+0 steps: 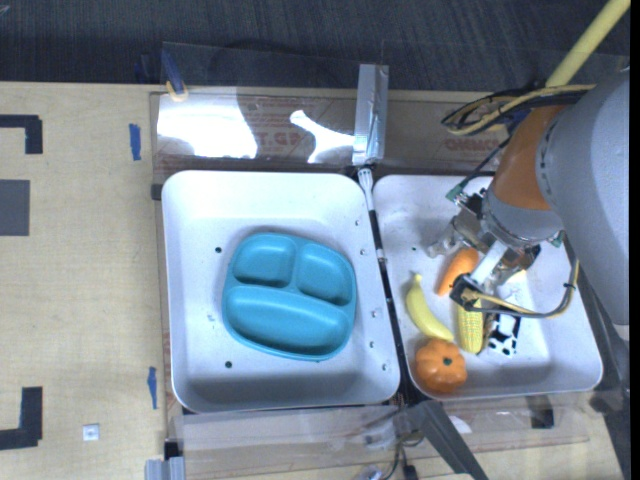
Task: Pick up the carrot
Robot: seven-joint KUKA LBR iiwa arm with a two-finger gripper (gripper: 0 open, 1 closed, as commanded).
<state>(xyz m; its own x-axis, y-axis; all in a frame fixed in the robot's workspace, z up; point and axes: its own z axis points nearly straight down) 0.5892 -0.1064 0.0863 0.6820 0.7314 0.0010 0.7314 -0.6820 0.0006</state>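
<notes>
**Carrot at the gripper, right bin**

Carrot [458, 268] lies tilted in the right bin [570, 368], touching the gripper [478, 280]; whether the fingers grip it or how far they are open cannot be told. Banana [425, 311], corn [470, 328] and an orange [440, 365] crowd just below it. Open floor remains toward the bin's upper left. The left bin [190, 268] holds a blue tray [290, 293]. No writing is readable.

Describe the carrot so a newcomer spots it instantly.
Look in the right bin, the one without the blue tray. Near its middle, by the pincer, lies the carrot: a small orange taper, unlike the curved yellow banana, the corn or the round orange.
</notes>
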